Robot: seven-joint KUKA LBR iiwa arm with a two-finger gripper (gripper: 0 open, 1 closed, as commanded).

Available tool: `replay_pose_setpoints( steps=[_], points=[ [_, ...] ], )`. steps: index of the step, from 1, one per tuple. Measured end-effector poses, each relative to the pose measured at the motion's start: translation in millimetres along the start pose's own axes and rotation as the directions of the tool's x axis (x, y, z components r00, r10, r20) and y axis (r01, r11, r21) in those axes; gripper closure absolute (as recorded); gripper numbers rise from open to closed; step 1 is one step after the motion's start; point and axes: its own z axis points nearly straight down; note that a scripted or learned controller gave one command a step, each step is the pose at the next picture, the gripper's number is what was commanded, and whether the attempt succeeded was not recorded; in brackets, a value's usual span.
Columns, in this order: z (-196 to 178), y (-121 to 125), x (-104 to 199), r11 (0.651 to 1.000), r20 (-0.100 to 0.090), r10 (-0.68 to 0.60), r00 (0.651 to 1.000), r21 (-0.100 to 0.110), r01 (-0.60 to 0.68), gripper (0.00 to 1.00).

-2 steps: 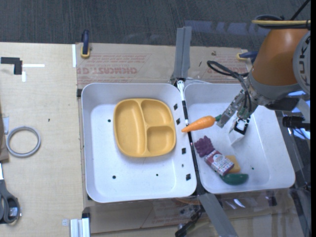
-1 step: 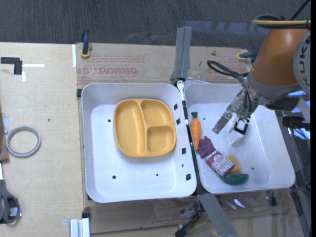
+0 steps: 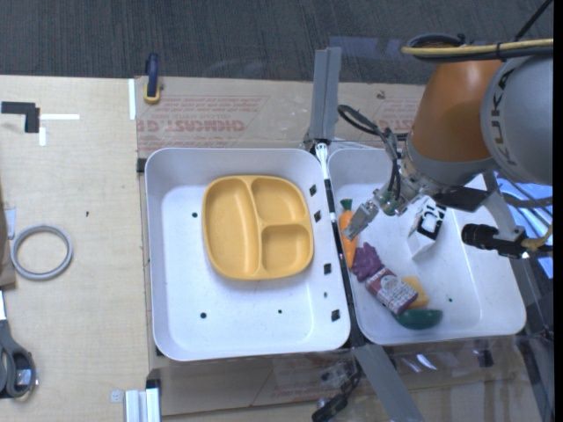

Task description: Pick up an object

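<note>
Worktop [image 3: 70, 323] carries two white bins; left bin [image 3: 176, 323] holds a yellow divided plate [image 3: 258, 227], and the arm [image 3: 475, 104] reaches over the right bin [image 3: 466, 306]. Gripper [image 3: 374, 209] low by that bin's left wall, finger state can't tell, nothing seen held. Below it: orange piece [image 3: 349, 251], purple toy [image 3: 365, 260], red packet [image 3: 393, 292], green item [image 3: 419, 318]; tape ring [image 3: 40, 251] far left.

Purple toy [image 3: 366, 259] lies beside red packet [image 3: 393, 292], right bin [image 3: 466, 310].
</note>
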Motion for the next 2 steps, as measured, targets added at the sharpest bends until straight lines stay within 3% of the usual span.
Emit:
replay_pose_setpoints(
  steps=[1,2],
  points=[
    [0,-6,11,0.94,0.0,0.34,0.94,0.002,-0.34,0.0],
    [1,-77,26,0.745,0.0,0.667,0.745,0.004,-0.667,0.0]
  ],
)
